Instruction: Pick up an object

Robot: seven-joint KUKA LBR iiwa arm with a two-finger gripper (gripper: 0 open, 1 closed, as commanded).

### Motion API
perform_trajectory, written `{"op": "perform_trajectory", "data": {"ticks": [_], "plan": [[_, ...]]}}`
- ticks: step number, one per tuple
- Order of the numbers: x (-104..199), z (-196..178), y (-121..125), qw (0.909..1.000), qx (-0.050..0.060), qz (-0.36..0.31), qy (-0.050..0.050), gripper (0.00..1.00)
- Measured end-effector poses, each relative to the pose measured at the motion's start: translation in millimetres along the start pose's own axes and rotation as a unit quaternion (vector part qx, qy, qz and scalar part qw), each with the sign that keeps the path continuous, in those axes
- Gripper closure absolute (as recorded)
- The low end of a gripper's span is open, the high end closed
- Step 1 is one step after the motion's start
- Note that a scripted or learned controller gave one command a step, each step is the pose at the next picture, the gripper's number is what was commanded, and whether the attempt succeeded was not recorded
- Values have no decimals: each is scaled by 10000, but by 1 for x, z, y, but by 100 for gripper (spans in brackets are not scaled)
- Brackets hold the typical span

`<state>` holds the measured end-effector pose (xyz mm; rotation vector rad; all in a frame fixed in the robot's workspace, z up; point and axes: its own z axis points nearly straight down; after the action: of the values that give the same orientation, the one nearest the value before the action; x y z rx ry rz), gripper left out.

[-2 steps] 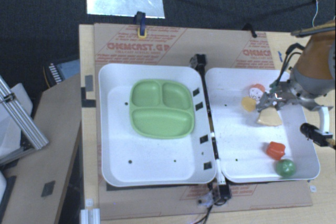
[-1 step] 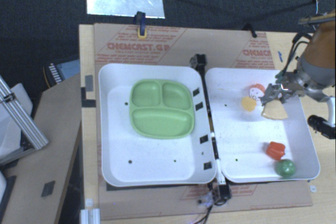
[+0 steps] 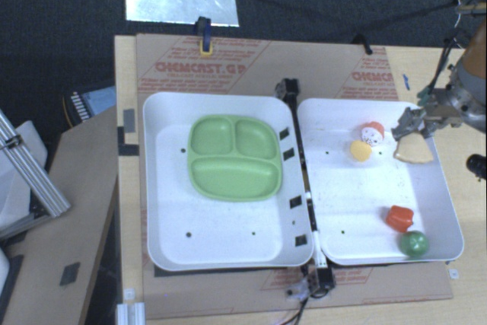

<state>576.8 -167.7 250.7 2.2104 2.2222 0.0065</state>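
Over the right bin's point(image 3: 445, 198) far right side hangs the gripper point(image 3: 411, 123); whether it is open or closed, I cannot tell. Just below it lies a pale flat piece point(image 3: 415, 155), with a yellow ball point(image 3: 361, 151) to the left, and a red block point(image 3: 399, 218) and green ball point(image 3: 414, 243) well apart toward the near corner.

We see a grey metal arm point(image 3: 466, 99) with an orange band near the wrist, thin dark cables alongside, ending in a small grey claw point(image 3: 409, 124).
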Motion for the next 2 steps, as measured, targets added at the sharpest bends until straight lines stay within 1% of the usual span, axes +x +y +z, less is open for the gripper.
{"op": "perform_trajectory", "data": {"ticks": [1,2], "plan": [[0,-1,1,10000,27,0,7,100],[49,11,1,10000,33,-17,18,100]]}}
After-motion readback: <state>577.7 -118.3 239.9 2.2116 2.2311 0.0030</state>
